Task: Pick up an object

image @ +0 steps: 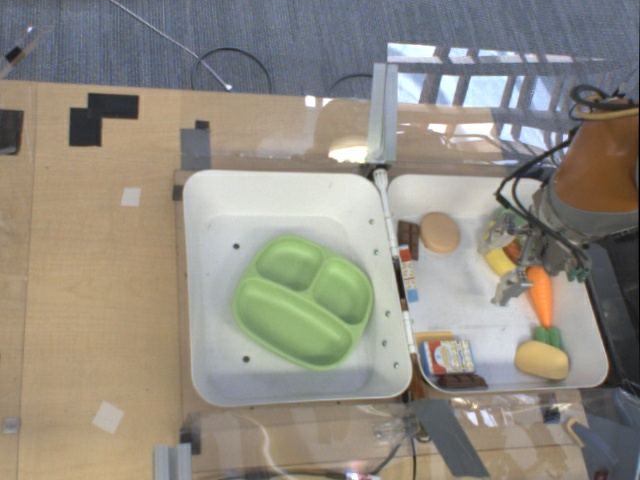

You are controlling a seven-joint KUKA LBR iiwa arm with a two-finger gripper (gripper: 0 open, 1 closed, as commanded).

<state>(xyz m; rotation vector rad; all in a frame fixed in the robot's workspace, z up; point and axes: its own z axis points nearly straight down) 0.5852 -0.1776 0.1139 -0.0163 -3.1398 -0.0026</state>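
Two white bins sit side by side — gripper hangs just beside the toy carrot, grip unclear.

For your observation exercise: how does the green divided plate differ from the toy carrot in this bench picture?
The green divided plate lies alone in the left bin; the toy carrot lies in the right bin among other items, beside the gripper. The plate is broad, flat and green; the carrot is slim, tapered and orange. Both lie flat.

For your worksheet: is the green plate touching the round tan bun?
Apart. The camera view shows the green plate in the left bin and the bun in the right bin.
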